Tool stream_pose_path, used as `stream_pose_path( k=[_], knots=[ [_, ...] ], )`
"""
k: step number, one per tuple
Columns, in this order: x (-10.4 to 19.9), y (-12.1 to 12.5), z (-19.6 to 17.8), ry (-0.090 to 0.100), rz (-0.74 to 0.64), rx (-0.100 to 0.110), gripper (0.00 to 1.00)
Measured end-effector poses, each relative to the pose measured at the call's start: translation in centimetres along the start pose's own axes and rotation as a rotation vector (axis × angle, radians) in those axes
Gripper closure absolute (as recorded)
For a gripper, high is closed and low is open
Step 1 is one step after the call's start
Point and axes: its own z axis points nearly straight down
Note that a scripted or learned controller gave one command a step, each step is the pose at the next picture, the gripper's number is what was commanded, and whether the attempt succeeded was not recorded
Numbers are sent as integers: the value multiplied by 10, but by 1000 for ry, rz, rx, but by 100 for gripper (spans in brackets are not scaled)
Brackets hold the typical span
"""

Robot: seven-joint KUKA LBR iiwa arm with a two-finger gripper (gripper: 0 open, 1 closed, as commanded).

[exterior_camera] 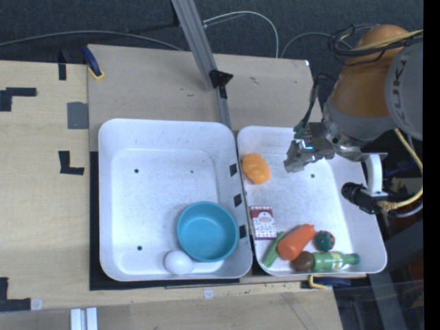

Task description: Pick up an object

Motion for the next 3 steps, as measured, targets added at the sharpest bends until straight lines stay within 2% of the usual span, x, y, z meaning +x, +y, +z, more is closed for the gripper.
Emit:
stream_pose_path(
  k=[1, 2, 3],
  knots=[
    [53, -13, 16, -1, 1, 2, 100],
    [100, -29, 10, -1, 0, 1, 100],
    [145, -41, 23, -2, 1, 3, 100]
  ],
)
